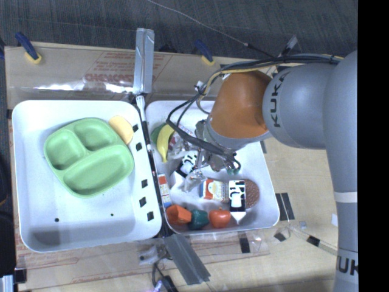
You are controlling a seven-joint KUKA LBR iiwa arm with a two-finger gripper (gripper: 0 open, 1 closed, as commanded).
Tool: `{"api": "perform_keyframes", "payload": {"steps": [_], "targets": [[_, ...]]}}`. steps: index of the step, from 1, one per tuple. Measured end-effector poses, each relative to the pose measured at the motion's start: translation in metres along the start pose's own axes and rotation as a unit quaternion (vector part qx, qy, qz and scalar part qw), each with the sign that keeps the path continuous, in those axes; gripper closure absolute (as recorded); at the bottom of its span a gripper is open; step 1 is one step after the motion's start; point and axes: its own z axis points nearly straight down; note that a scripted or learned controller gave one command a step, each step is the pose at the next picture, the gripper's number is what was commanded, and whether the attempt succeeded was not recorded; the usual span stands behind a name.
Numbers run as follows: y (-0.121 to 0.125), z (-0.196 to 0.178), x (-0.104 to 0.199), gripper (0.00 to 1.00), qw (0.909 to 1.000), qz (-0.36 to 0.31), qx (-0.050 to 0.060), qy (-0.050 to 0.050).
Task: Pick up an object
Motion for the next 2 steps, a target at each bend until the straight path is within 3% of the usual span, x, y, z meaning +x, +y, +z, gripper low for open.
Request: {"api": "perform_keyframes", "payload": {"steps": [1,2], "targets": [[-0.066,-0.044,0.001,0.00,0.9988,-0.049,0.002,-0.001],[0.007,-0.002,-0.018,0.00,0.9969,-0.079,0.001,-0.001]]}}
